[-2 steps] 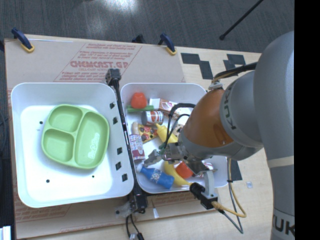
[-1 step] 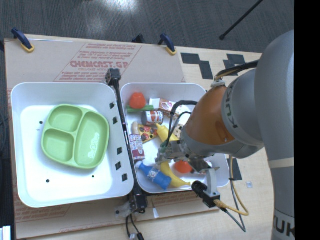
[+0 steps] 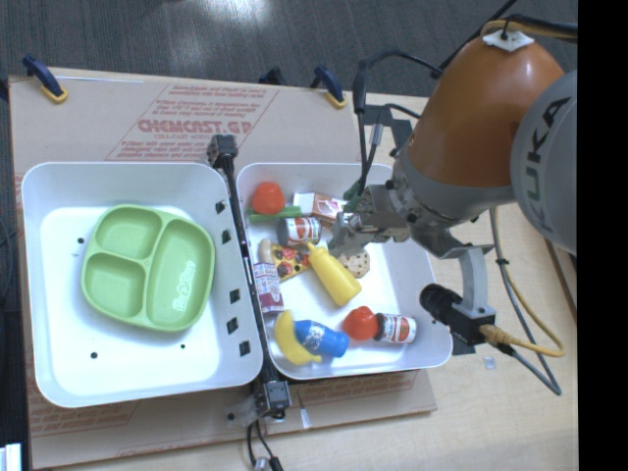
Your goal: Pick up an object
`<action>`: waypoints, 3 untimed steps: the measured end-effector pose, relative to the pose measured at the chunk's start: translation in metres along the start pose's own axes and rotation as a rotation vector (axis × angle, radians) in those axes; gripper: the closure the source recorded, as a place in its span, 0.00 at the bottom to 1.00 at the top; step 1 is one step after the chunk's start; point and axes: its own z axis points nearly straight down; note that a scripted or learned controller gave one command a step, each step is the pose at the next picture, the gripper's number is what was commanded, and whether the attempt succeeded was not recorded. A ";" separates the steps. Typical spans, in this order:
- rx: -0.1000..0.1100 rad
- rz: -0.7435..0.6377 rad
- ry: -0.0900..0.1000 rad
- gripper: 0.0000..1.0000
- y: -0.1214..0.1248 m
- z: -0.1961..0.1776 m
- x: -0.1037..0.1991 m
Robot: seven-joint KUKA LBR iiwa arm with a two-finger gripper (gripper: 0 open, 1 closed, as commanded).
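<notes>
The right bin [image 3: 428, 353] holds several toy foods. A yellow bottle [image 3: 334, 275] lies at its middle, with a spotted cookie [image 3: 360, 264] to its right. A pizza slice [image 3: 287, 259] and a small can [image 3: 302, 229] lie to its left. A red tomato [image 3: 267, 198] sits at the far left corner beside a small carton [image 3: 325, 205]. Near the front lie a banana [image 3: 286, 339], a blue object [image 3: 320, 339] and a red-capped bottle [image 3: 381, 328]. My gripper [image 3: 349, 234] hangs low over the bin's middle, just above the yellow bottle's upper end and the cookie. I see nothing lifted.
The left bin [image 3: 59, 361] holds a green divided plate [image 3: 149, 268]. A packet [image 3: 266, 281] leans on the wall between the bins. The arm's orange band and grey body cover the right bin's far right corner. Cables and a black fitting [image 3: 453, 314] hang beside the bin's right wall.
</notes>
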 end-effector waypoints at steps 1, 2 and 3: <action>0.008 0.002 0.002 1.00 -0.002 0.077 -0.023; 0.009 0.001 0.001 1.00 -0.003 0.114 -0.075; 0.008 0.001 0.001 0.00 -0.003 0.114 -0.074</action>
